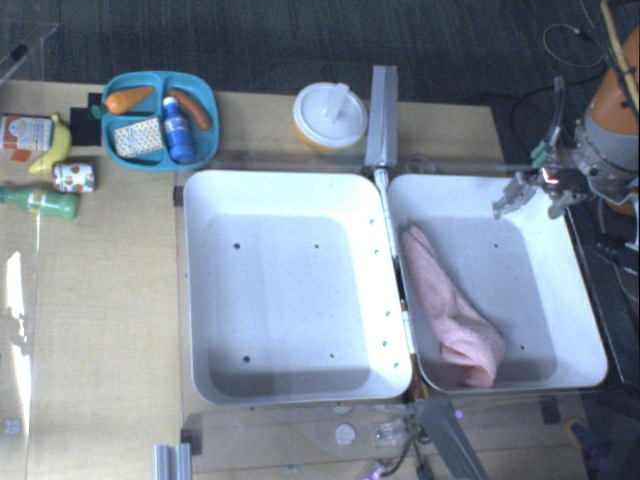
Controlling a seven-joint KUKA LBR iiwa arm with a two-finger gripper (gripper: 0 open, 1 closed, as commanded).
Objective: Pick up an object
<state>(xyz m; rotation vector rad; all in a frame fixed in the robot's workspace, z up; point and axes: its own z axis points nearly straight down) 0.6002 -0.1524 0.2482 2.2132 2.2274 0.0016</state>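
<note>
A pink cloth [447, 310] lies crumpled along the left side of the right bin [560, 298], stretching from the bin's middle down to its front edge. My gripper [527, 205] hangs over the far right corner of that bin, up and to the right of the cloth and well apart from it. Its two fingers are spread open with nothing between them. The grey arm with its orange band [612, 108] comes in from the right edge.
The left bin [200, 298] sits beside the right one, with a metal rail [381, 118] behind their seam. Behind the bins are a white lidded cup [330, 116] and a blue tray of toy food [160, 120]. A banana, a can and a green bottle lie far left.
</note>
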